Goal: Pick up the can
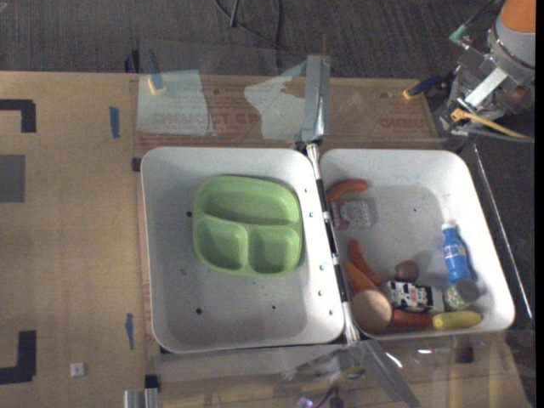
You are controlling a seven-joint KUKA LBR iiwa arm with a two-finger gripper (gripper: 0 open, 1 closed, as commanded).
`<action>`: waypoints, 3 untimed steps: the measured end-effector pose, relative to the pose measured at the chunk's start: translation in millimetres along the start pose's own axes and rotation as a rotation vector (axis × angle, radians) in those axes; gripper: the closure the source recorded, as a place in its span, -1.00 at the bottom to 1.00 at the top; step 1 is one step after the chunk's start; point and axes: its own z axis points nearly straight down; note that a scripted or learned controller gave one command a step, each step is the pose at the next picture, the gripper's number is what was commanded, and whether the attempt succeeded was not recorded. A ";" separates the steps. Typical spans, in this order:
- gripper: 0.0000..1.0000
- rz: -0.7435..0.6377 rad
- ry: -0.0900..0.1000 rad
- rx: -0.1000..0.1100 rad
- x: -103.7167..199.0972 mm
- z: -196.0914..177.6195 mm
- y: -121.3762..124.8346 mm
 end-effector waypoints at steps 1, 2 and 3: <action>1.00 -0.003 0.000 -0.003 1.0 -11.1 0.4; 1.00 -0.005 0.000 -0.007 1.9 -22.3 0.8; 1.00 -0.007 0.001 -0.010 2.7 -33.5 1.2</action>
